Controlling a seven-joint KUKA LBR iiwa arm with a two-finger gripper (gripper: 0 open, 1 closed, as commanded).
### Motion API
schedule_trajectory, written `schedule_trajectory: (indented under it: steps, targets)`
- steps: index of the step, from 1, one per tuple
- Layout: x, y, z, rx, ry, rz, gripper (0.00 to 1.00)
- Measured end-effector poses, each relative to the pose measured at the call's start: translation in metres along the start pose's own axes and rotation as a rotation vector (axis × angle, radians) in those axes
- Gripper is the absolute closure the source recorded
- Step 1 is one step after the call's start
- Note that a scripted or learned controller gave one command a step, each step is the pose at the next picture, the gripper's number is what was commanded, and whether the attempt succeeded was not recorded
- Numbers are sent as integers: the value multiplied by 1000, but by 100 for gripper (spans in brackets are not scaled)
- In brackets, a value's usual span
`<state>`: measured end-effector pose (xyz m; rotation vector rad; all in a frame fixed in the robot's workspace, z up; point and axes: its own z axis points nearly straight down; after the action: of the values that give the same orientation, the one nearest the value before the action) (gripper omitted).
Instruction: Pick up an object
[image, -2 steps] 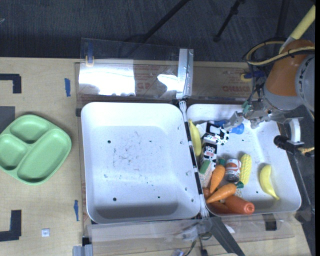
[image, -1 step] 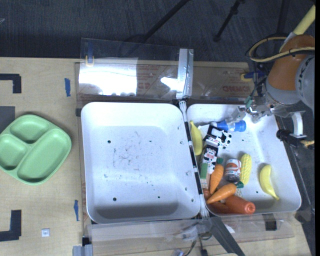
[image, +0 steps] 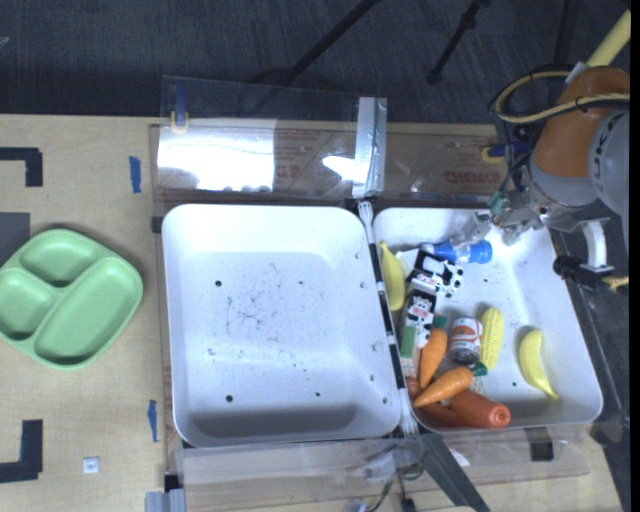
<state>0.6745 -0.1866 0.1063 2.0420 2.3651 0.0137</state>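
Observation:
The right bin (image: 575, 330) holds a heap of toy food. A yellow banana (image: 393, 277) lies along its left wall, beside a black-and-white toy (image: 436, 272). Two orange carrots (image: 432, 356) (image: 446, 384) and a red piece (image: 482, 411) sit at the front. A small can (image: 464, 340), a corn cob (image: 491, 337) and a second banana (image: 537, 362) lie mid-bin. A clear bottle with a blue cap (image: 474, 251) lies near the back. My gripper (image: 500, 218) hangs over the bin's back right corner, just above and right of that bottle. The wrist hides its tips.
The left bin (image: 200, 240) lies beside the right one, split by a shared wall. A green divided plate (image: 66, 297) rests on the bench at far left. A clear plastic panel (image: 270, 150) stands behind the bins. Cables loop above the arm's orange band (image: 570, 140).

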Motion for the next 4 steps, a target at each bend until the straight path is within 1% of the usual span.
schedule_trajectory:
  steps: [1,2,3,4]
  targets:
    - [-1,-1,0,2,2,-57,0]
    - [-28,-9,-100,20,5,141,0]
    - [-25,-68,-28,21,13,-12,0]
    - [-10,-179,-19,21,15,-190,0]
